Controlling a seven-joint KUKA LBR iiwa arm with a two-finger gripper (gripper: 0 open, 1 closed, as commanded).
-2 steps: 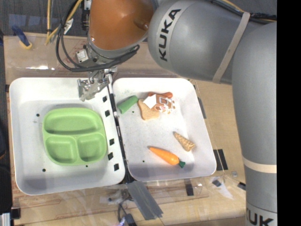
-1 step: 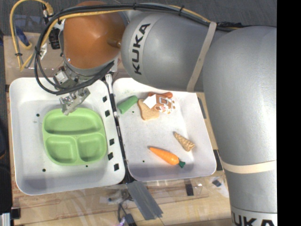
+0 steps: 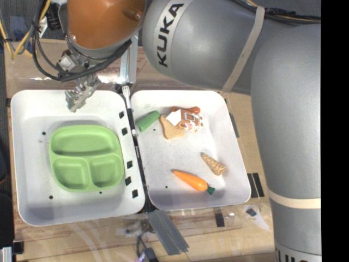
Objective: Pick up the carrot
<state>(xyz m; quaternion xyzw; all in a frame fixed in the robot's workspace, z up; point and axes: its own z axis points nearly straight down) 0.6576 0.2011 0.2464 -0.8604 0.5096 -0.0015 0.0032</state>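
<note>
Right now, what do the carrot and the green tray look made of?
Carrot: likely moulded plastic, a toy; uniform orange, smooth with a slight sheen, dark green cap at one end. Could be rubber.
Green tray: likely hard plastic, matte to satin; one even pale green, rounded moulded dividers forming three compartments, soft highlights on the rims.
</note>
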